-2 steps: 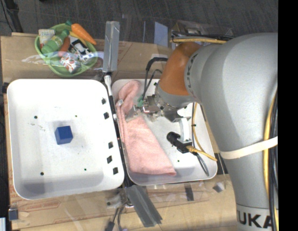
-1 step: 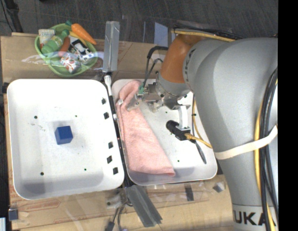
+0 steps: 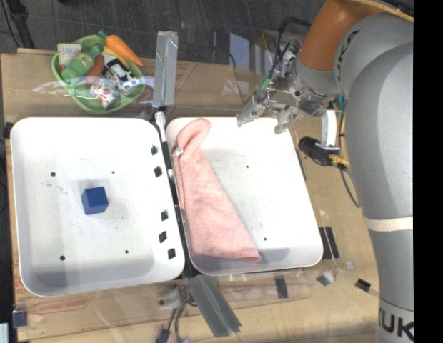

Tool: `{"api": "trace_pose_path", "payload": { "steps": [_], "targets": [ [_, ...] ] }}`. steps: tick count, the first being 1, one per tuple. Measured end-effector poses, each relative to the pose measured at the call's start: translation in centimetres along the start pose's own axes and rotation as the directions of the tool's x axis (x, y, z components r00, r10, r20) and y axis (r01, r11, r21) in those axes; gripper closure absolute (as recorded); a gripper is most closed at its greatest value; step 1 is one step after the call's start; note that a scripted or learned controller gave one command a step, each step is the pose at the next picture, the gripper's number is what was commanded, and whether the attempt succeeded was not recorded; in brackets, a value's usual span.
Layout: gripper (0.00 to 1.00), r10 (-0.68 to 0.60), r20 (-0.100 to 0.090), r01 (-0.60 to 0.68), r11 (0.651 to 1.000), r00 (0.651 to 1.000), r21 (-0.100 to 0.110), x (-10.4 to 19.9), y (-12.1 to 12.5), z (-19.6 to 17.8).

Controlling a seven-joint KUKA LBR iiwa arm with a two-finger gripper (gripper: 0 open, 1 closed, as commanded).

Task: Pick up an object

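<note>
A pink cloth [image 3: 211,195] lies folded along the left side of the right bin [image 3: 279,191], running from the far left corner to the near edge. A small blue cube [image 3: 95,200] sits in the left bin [image 3: 43,156], left of centre. My gripper [image 3: 264,118] hangs over the far edge of the right bin, well right of the cloth's top end. Its two fingers are spread apart with nothing between them.
A green bowl [image 3: 78,97] heaped with toy food, including an orange carrot [image 3: 121,48], stands behind the left bin. A grey bar [image 3: 164,68] rises behind the divide between the bins. The arm's large grey body [image 3: 379,120] fills the right side.
</note>
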State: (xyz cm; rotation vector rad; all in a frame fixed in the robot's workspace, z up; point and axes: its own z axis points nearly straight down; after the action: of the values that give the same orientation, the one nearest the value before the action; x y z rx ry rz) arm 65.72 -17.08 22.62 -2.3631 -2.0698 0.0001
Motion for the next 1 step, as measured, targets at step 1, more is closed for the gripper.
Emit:
{"api": "trace_pose_path", "payload": {
  "steps": [1],
  "targets": [
    [0.0, -0.017, 0.0, 0.017, 1.0, 1.0, 0.007, 1.09, -9.88, 8.41]
  ]
}}
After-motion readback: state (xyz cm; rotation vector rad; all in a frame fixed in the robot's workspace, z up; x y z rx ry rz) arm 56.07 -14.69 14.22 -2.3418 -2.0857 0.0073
